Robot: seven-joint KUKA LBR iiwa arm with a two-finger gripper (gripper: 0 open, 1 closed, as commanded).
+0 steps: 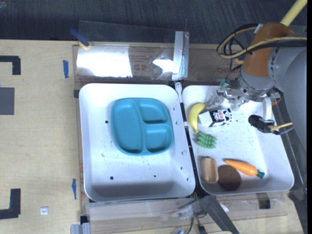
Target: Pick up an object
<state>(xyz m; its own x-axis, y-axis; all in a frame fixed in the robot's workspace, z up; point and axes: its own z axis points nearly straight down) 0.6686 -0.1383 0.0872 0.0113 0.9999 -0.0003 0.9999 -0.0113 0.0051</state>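
Left bin (92,145) carries a blue divided tray (142,126). Right bin (278,155) holds the candidate objects: banana (195,115), carrot (241,167), brown ball (229,177), wooden block (209,169), green toy (205,140), small black-and-white box (220,117). Arm sits over the right bin's far edge; gripper (229,95) just beside the box and banana. Grip state: cannot tell. Nothing visibly lifted, so judged early; the pick itself is left.
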